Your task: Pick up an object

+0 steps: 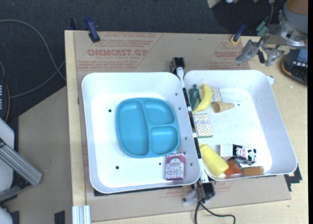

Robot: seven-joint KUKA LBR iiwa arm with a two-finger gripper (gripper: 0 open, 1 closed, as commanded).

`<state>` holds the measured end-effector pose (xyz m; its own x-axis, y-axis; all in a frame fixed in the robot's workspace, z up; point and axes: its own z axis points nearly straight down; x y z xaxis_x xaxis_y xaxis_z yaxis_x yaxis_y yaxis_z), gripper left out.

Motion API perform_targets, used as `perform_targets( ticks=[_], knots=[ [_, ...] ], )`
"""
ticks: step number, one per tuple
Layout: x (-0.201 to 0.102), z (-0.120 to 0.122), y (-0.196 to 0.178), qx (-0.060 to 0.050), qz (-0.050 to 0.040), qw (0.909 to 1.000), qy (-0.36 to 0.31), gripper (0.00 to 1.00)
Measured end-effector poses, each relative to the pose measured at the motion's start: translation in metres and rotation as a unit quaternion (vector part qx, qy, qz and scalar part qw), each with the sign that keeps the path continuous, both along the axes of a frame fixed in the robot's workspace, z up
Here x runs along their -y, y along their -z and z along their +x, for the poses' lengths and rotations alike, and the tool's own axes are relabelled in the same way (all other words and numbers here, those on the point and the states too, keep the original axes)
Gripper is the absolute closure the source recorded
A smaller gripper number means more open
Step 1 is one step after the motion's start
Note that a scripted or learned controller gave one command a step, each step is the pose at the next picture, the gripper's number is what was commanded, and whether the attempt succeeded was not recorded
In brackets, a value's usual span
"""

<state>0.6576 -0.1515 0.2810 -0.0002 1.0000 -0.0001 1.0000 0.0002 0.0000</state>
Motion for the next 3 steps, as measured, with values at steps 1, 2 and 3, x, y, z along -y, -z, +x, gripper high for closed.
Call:
perform_targets(
  ticks=[1, 2, 3],
  knots=[
    [-0.034, 0.007, 0.148, -0.004, 0.0012, 1.0, -0.001, 0.0],
    [-0.053, 0.005, 0.195, 0.0, -0.0003, 1.0, 0.0, 0.0],
    [-0.054, 0.004, 0.186, 0.0, -0.0002, 1.0, 0.0, 1.0]
  ],
)
